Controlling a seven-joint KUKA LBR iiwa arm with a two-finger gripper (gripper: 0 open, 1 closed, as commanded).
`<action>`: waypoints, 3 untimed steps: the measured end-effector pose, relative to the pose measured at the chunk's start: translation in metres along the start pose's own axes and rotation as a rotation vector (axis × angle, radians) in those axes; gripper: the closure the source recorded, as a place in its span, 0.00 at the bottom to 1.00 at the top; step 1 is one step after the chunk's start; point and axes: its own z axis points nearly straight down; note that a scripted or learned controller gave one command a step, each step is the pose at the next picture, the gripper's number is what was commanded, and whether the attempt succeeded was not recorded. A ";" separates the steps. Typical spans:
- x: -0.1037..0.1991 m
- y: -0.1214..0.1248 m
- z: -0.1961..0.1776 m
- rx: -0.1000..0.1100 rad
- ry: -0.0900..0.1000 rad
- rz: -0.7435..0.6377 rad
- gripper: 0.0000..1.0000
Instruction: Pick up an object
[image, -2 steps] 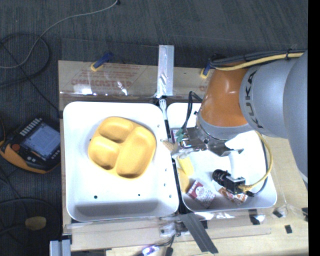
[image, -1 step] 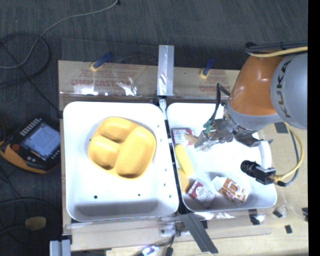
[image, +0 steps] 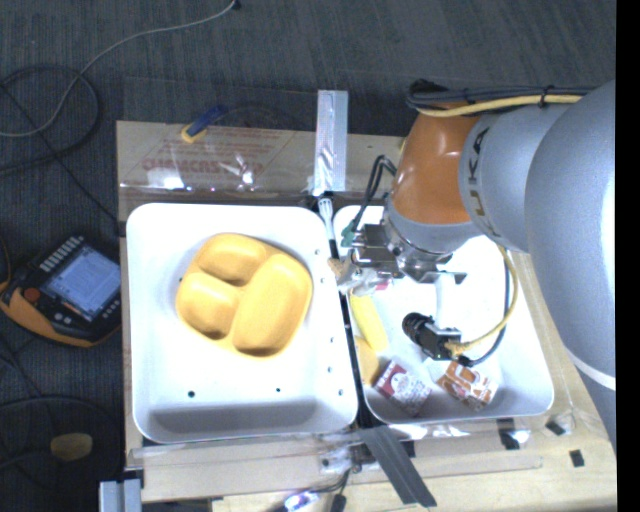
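Yellow bun (image: 243, 292) sits mid left bin (image: 150, 400), margins open.

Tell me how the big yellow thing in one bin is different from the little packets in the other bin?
The yellow lumpy thing is far bigger than the two small packets. It is plain yellow all over; the packets are red, orange and white with print. It lies alone in the left bin; the packets lie near the front of the right bin, below the arm. All rest on white bin floors.

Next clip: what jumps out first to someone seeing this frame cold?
The big glossy yellow lumpy plastic object sits alone in the left white bin. The grey arm with its orange band reaches down over the right white bin, where small red-and-white packets lie near the front wall.
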 end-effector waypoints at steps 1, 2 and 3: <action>-0.051 0.041 -0.020 -0.002 -0.002 -0.030 1.00; -0.025 -0.005 -0.023 -0.002 -0.004 -0.063 1.00; -0.062 0.028 -0.016 -0.002 -0.005 -0.061 1.00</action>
